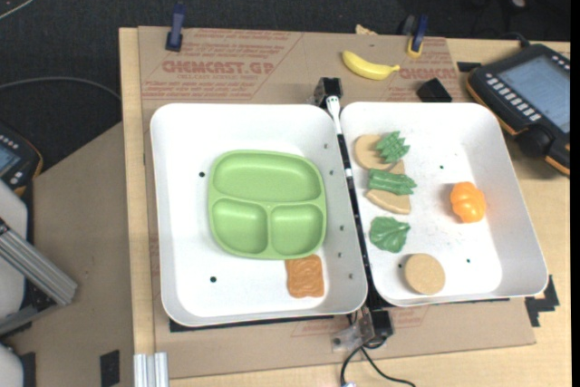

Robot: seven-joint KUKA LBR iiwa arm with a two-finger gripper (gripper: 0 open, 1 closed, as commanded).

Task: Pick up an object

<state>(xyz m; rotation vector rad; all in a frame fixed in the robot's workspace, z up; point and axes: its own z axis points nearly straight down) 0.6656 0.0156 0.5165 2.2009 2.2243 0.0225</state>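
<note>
A green tray sits in a white bin; the banana is yellow.

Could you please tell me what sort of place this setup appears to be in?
Most likely a robotics lab test bench. Two shallow white bins sit side by side on a cardboard-covered board, holding toy food and a green divided plastic plate, and a black handheld control pendant lies at the right.
</note>
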